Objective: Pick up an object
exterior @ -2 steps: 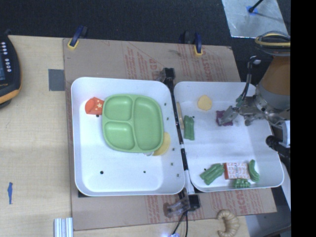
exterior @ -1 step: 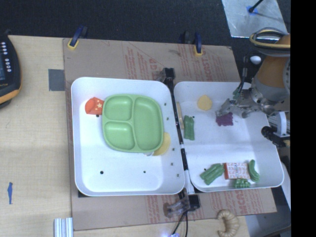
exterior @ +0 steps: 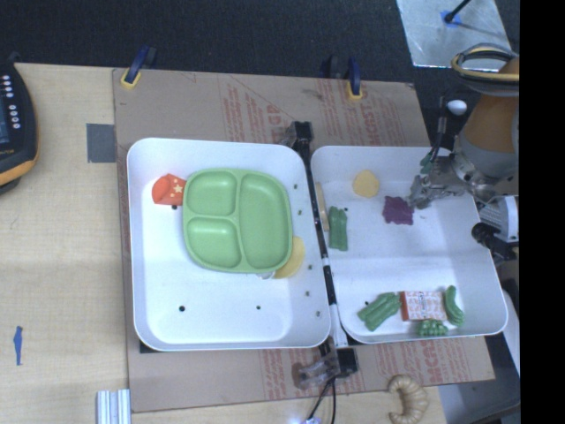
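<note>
My gripper (exterior: 422, 190) hangs low over the right bin (exterior: 468, 263), near its far right part. A purple toy (exterior: 397, 209) lies just left of the fingertips, touching or almost touching them. A yellow round piece (exterior: 365, 183) sits further left. A green piece (exterior: 337, 229) lies near the bin's left wall. At the bin's front lie a green pod (exterior: 379, 310), a red-and-white packet (exterior: 422, 305) and two more green pieces (exterior: 453, 304).
The left bin (exterior: 159, 316) holds a green divided plate (exterior: 237, 218), a red piece (exterior: 168, 189) at its left and a yellow piece (exterior: 292, 256) peeking from under its right edge. Clamps sit at the board's far edge.
</note>
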Robot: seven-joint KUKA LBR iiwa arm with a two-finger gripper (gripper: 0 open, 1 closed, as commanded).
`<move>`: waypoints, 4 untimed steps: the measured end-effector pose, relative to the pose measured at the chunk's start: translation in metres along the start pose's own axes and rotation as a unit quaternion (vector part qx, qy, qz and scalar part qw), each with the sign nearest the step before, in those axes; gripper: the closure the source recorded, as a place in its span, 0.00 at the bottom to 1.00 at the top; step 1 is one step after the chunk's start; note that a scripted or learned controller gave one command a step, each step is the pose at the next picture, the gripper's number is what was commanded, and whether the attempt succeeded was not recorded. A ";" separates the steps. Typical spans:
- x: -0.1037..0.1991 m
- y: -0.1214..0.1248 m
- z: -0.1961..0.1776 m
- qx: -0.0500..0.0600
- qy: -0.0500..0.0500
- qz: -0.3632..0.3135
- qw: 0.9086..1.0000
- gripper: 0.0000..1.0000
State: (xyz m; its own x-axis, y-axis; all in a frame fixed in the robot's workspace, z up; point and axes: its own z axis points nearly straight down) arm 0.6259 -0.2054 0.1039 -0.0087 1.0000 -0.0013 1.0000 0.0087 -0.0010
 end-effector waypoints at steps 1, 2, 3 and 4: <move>-0.005 -0.098 -0.017 0.005 0.002 0.004 1.000 1.00; 0.069 -0.122 0.014 0.004 0.003 0.000 1.000 1.00; 0.120 -0.147 -0.092 -0.001 0.002 0.001 1.000 1.00; 0.118 -0.146 -0.088 0.001 0.001 0.002 1.000 0.00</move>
State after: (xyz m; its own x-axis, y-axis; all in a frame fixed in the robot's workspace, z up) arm 0.4786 -0.0888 0.1916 -0.0041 1.0000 0.0006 1.0000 0.0041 -0.0036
